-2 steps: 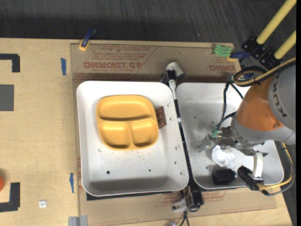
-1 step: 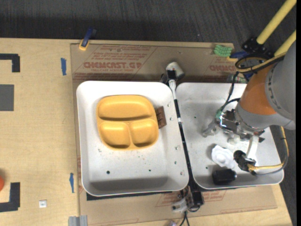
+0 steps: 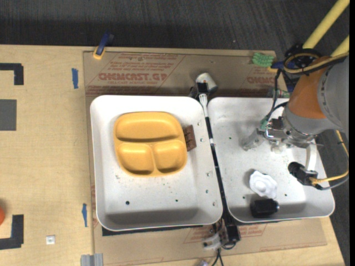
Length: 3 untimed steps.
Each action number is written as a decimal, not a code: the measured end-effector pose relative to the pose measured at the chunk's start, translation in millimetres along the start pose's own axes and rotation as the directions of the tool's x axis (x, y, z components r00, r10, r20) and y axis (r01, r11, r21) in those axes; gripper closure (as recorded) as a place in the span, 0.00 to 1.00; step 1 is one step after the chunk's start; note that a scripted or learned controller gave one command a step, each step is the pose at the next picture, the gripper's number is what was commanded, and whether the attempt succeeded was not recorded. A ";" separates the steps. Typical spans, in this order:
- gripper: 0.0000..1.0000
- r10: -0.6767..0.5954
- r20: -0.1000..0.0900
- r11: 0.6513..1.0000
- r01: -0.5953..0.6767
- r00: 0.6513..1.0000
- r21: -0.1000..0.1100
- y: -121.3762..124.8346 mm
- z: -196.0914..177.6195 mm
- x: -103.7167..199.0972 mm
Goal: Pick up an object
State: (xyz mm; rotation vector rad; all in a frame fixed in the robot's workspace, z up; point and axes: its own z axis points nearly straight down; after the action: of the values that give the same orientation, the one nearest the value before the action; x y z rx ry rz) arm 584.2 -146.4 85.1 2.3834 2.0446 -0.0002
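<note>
The gripper (image 3: pixel 252 140) hangs low over the right shallow white bin (image 3: pixel 233 112); how it is set cannot be told, and nothing shows in it. Near the bin's front lie a crumpled white object (image 3: pixel 263 184) and a small black block (image 3: pixel 263 206). A yellow three-compartment plastic tray (image 3: pixel 150 143) fills the left white bin (image 3: pixel 105 170).

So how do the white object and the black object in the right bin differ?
The white object looks crumpled and irregular; the black object is compact and smooth-edged. The white one nearly blends into the bin floor, while the black one stands out sharply. The white one lies nearer the bin's middle; the black one sits by the near wall. Both are small, lie in the right bin, and sit apart from the hand.
</note>
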 end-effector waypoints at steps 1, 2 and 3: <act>0.00 -0.230 0.000 0.973 0.230 0.973 -0.002 19.9 0.2 -8.6; 0.00 -0.449 -0.002 0.893 0.449 0.893 0.000 9.7 -0.2 42.5; 1.00 -0.449 -0.002 0.893 0.449 0.893 -0.003 10.6 -10.8 43.1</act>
State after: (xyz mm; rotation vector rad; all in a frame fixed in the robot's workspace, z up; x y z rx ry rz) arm 601.2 -105.3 95.9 1.8466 2.5397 0.0048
